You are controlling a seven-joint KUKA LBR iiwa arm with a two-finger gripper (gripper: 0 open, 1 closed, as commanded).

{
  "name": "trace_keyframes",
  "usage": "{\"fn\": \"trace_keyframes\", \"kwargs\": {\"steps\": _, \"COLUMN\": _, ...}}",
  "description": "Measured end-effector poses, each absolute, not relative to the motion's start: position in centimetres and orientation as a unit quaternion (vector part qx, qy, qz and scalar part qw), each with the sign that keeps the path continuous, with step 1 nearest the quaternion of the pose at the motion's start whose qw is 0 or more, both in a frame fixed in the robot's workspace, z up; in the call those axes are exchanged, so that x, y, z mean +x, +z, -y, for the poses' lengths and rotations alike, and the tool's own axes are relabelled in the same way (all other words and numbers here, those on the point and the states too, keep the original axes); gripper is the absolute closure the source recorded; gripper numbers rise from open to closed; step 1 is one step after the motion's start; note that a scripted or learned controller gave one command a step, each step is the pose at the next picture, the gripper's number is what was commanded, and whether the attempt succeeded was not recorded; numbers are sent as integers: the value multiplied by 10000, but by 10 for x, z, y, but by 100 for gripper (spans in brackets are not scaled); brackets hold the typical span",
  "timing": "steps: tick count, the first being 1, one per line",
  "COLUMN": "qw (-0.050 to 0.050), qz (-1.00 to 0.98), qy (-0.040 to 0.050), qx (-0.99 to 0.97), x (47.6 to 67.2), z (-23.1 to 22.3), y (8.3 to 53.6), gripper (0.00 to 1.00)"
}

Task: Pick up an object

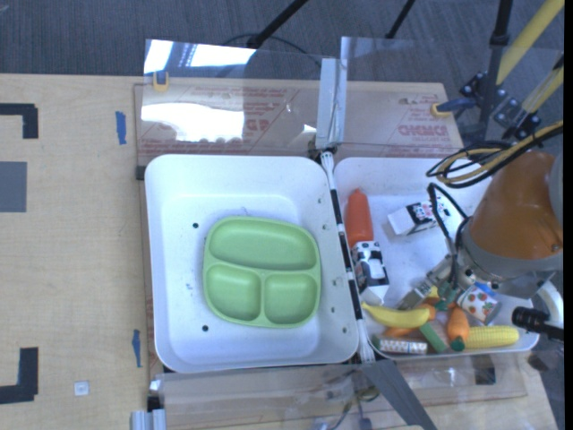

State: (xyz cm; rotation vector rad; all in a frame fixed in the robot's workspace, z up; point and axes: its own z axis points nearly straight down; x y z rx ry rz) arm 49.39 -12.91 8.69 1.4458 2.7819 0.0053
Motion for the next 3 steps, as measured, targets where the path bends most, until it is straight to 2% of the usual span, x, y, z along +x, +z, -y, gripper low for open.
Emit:
{"fn": "trace_keyframes", "kwargs": {"steps": 1, "qw": 51, "qz": -8866, "qy": 27, "qx": 4625, "x": 496, "z": 130, "y": 96, "gripper": 100}}
{"fn": "trace_keyframes", "kwargs": {"steps": 2, "qw": 27, "qz": -9698, "qy": 6, "qx": 2438, "x": 542, "z": 186, "y": 105, "gripper": 100}}
{"fn": "trace_keyframes", "kwargs": {"steps": 3, "qw": 21, "qz": -9618, "qy": 4, "qx": 2737, "x": 552, "z": 224, "y": 194, "gripper": 100}}
